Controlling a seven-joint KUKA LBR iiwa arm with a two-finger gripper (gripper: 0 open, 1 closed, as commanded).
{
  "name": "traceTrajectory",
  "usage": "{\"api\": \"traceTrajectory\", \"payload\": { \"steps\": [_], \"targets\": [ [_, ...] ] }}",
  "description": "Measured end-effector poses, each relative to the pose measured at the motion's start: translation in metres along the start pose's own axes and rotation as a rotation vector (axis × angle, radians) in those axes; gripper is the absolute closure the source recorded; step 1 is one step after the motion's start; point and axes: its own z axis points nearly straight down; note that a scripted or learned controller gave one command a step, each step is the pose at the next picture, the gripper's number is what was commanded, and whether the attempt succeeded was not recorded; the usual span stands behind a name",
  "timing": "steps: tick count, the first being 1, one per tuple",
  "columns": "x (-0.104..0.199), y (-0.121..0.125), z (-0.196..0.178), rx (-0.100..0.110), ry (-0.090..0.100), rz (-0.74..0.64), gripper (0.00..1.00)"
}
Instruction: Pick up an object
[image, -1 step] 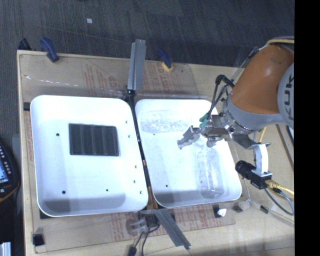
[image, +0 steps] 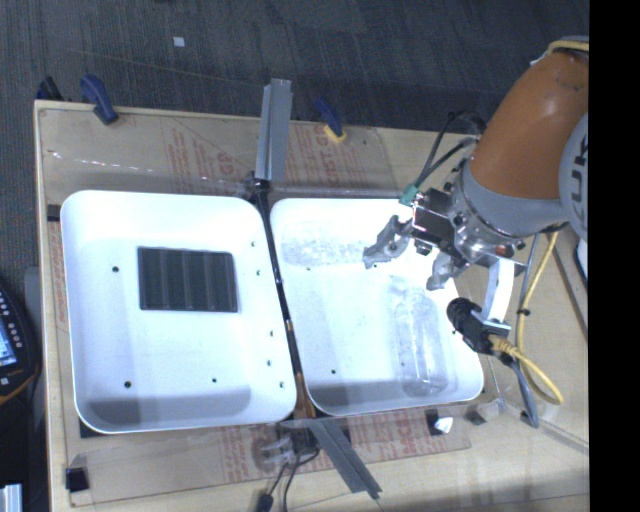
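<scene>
Left to right, quick pass for you. The left bin (image: 90, 300) held a dark ribbed rectangular block (image: 187, 279), lying flat near its middle, untouched and well apart from the arm. Between the two bins ran a dark divider strip (image: 280, 300), with a grey metal bar (image: 272, 130) standing off the bench's back edge above it.

The right bin (image: 330, 390) held two clear things you could easily miss: a crinkled clear wrapper or bag (image: 318, 247) near the back left corner, and a clear plastic bottle (image: 418, 340) lying on its side toward the right wall, neck pointing to the back. Exact outline of both was faint against the white.

The gripper (image: 410, 262) hovered over the right bin, between wrapper and bottle, with its two fingers spread apart and nothing between them. The left fingertip (image: 378, 255) sat just beside the wrapper's right end; the other hung above the bottle's neck area. Contact with either, you couldn't confirm.

Progress call: nothing was picked yet. No object was lifted or clamped. Left to do, as judged from this: descend onto one item, likely the bottle or wrapper, close, lift clear. Clear slick plastic looked like a slip risk.
</scene>
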Motion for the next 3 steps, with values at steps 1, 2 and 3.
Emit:
{"api": "traceTrajectory", "payload": {
  "steps": [1, 2, 3],
  "targets": [
    [-0.039, -0.011, 0.095, 0.004, 0.0, 0.114, 0.0],
    [-0.037, -0.012, 0.114, 0.004, 0.002, -0.31, 0.0],
    [-0.078, 0.006, 0.074, 0.001, 0.001, -0.139, 0.0]
  ]
}}
